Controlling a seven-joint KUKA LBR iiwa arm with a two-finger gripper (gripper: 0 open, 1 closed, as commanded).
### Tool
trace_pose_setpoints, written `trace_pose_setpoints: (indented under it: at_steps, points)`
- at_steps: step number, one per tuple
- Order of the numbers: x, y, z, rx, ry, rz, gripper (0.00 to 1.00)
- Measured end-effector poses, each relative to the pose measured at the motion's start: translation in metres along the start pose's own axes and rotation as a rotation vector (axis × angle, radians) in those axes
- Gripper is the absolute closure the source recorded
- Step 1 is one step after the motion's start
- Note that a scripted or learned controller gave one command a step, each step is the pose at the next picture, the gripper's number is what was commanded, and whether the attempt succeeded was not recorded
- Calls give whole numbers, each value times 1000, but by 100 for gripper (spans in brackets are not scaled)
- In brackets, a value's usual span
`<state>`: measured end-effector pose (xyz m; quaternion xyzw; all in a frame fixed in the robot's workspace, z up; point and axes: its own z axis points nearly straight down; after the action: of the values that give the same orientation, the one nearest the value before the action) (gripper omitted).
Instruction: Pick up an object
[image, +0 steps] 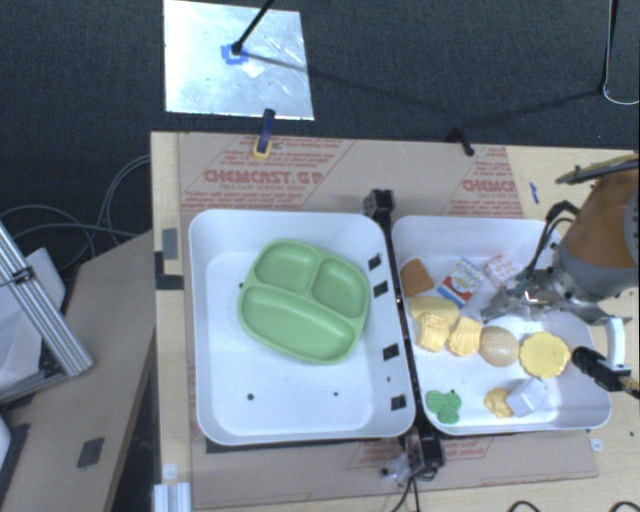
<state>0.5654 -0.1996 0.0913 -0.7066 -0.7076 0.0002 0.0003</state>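
Reaching in from the right, the grey arm (600, 240) with its orange band sat over the right bin's (505, 232) far right side. The gripper (527, 295) was a small metallic cluster low over the bin's middle-right; whether it pinched anything could not be told at this size and blur, and nothing was visibly held. A black, rounded part (597, 368) stuck out near the bin's right rim.

Just left of the gripper lay a flat glossy packet (458, 283), white with red and blue print, and a smaller crinkled red-white wrapper (499, 267) beside it. Below the gripper: a smooth beige egg-shaped piece (498, 346) touching a flat yellow disc (544, 354) on its right. Left of the egg, two knobbly yellow corn-like chunks (447, 333), ridged, side by side. A pale yellow wedge (429, 307) sat above them, and a tan rounded bread-like piece (415, 274) further up-left. Near the front rim: a bumpy green broccoli-like toy (443, 404), a small yellow lump (497, 402), and a pale, translucent-looking block (525, 398) touching it.

The left bin (220, 300), smooth white plastic with rounded corners, held a matte green divided plate (304, 299) with three compartments, tilted diagonally. Black clips (385, 290) ran along the seam between the bins. Both bins rested on printed brown cardboard (290, 165).
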Motion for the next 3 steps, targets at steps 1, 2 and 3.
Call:
trace_pose_setpoints:
  at_steps: [1,2,3]
  points:
    - [0,1,7,-2,0,0,0]
    - [0,2,-5,-5,-1,-1,100]
    - [-6,11,-54,-7,-2,-2,100]
